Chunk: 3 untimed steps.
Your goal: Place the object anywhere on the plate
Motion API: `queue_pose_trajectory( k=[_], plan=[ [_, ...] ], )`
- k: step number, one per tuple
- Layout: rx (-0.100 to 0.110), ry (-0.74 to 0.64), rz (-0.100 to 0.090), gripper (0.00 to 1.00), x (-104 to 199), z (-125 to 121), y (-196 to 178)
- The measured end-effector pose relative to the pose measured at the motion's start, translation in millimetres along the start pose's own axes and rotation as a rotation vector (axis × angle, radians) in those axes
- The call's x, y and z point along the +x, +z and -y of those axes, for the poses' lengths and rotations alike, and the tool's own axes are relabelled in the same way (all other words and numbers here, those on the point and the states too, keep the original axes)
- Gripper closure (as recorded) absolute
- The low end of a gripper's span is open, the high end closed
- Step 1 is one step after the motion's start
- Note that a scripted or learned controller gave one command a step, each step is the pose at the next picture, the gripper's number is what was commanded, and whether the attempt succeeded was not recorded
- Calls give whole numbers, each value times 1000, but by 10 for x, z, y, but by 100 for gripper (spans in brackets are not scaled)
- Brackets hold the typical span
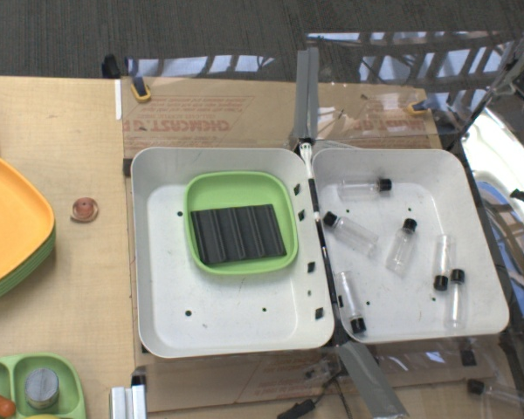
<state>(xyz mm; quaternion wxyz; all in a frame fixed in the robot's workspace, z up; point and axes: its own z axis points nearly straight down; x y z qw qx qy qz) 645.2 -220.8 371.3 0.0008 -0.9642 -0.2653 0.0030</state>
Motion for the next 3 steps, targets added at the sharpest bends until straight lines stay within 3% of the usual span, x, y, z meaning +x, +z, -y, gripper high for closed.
queue_pose_trajectory(
  k=[3],
  plan=[
    [1,333,-2,0,29,-32,174]
  ],
)
